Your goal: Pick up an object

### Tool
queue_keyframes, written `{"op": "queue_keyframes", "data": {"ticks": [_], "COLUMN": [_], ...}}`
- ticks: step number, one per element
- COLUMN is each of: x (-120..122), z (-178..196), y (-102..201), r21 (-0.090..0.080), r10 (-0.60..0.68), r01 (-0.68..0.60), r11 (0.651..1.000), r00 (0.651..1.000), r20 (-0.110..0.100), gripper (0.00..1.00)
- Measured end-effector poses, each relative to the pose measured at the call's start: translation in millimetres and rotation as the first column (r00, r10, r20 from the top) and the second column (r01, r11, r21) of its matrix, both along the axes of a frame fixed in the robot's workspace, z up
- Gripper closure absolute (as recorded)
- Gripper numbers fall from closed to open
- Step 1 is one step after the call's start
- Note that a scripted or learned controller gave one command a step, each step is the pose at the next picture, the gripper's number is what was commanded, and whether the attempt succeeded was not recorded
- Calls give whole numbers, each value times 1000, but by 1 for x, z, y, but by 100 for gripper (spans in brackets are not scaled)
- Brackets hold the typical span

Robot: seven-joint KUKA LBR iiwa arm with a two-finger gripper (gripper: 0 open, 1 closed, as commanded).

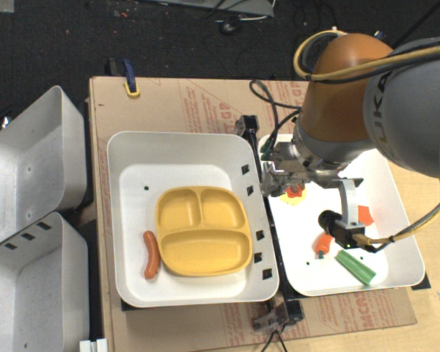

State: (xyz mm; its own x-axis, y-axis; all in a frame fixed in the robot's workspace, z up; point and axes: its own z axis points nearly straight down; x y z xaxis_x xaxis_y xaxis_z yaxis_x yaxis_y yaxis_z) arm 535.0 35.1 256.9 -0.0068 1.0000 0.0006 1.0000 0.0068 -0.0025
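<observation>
At the left edge of the right bin the tool is hovering over a small orange piece, seemingly approaching; open or closed I cannot tell, a straight descent is looking next

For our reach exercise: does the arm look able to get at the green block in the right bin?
Probably yes. The green block lies uncovered near the right bin's front edge, nothing stacked on it, and the arm hangs over that same bin.

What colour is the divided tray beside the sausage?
The divided plastic tray is yellow; camera view.
</observation>
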Motion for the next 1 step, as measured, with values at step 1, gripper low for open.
{"op": "queue_keyframes", "data": {"ticks": [1], "x": [-9], "z": [-15], "y": [61], "r21": [1], "r10": [2], "r01": [-2], "r11": [1000], "r00": [1000], "r20": [-1], "gripper": [100]}}
